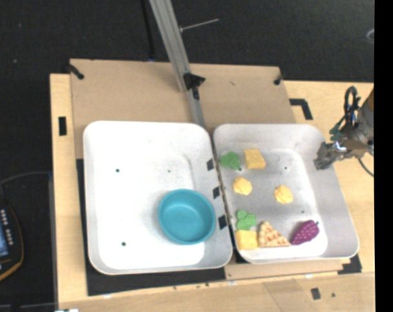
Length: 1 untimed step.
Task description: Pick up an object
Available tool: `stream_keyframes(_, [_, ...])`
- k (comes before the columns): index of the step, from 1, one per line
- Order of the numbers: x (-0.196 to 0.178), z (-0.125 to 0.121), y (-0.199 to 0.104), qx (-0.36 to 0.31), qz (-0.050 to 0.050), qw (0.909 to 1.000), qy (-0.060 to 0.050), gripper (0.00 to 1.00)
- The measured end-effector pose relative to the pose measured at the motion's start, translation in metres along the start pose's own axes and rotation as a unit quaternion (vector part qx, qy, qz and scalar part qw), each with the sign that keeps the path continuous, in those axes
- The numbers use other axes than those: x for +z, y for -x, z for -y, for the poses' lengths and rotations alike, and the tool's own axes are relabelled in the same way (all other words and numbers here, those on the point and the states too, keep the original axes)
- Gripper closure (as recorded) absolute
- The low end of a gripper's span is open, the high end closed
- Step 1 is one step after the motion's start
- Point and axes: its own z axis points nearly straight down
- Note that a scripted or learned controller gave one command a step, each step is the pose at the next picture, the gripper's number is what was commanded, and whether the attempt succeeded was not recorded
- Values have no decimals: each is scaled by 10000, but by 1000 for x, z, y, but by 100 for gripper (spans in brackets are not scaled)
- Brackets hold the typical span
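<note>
Hovering over the right rim of the right bin [326, 194], the gripper [326, 156] sits at the far right of the view; whether the fingers are open or closed cannot be told at this size and angle. Nothing is visible between them.

Right bin contents, all apart from the gripper: green piece [230, 160] touching a yellow block [254, 158] at the back; two yellow lumps [242, 186] and [284, 194] mid-bin; near the front, a second green piece [245, 220] above a yellow cube [246, 240], a pizza slice [271, 235] beside it, and purple grapes [304, 232] toward the right.

Left bin [118, 155] holds a blue bowl [186, 216], upright, near its front right corner.

Both bins rest on a tan table [248, 83]. A grey pole [173, 41] slants up from the back edge. Floor is dark; a handheld screen unit [0, 236] lies at far left.
</note>
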Motion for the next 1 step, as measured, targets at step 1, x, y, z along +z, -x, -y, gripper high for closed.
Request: stream_keyframes(1, [-5,15,-54,-19,-19,10000,-26,100])
